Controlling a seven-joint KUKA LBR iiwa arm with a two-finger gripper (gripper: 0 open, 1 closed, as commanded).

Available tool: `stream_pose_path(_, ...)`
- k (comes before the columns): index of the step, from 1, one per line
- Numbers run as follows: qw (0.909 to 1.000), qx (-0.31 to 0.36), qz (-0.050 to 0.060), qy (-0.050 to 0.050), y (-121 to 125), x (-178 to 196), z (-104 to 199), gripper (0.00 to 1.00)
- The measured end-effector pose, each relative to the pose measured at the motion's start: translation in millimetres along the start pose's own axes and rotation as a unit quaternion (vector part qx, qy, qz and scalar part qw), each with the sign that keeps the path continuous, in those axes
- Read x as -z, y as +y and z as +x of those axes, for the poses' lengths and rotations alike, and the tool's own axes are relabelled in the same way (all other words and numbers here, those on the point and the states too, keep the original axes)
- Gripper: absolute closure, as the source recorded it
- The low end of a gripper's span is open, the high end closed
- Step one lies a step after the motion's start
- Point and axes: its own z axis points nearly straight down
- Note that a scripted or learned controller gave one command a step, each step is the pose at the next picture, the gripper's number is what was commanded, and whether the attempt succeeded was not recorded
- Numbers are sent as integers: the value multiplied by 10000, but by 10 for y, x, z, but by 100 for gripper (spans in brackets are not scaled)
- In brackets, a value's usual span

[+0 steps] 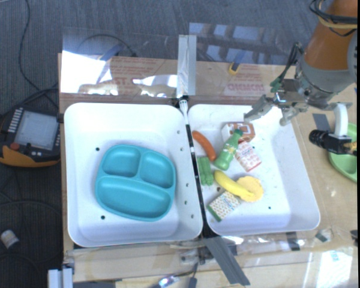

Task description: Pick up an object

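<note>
Right bin (300, 179): orange carrot (204, 145), green bottle (228, 150), red-and-white packet (248, 156), yellow banana (235, 185), small green piece (204, 171) and a printed carton (223, 205), clustered near the divider. Left bin (78, 161): one teal sectioned tray (136, 182). Gripper (269, 112): fingers spread wide, holding nothing, poised over the right bin's far edge, apart from the cluster.
</note>
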Motion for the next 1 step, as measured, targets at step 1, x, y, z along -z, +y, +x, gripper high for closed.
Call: stream_pose_path(1,9996,-268,-64,-7,-315,-1637,-57,0)
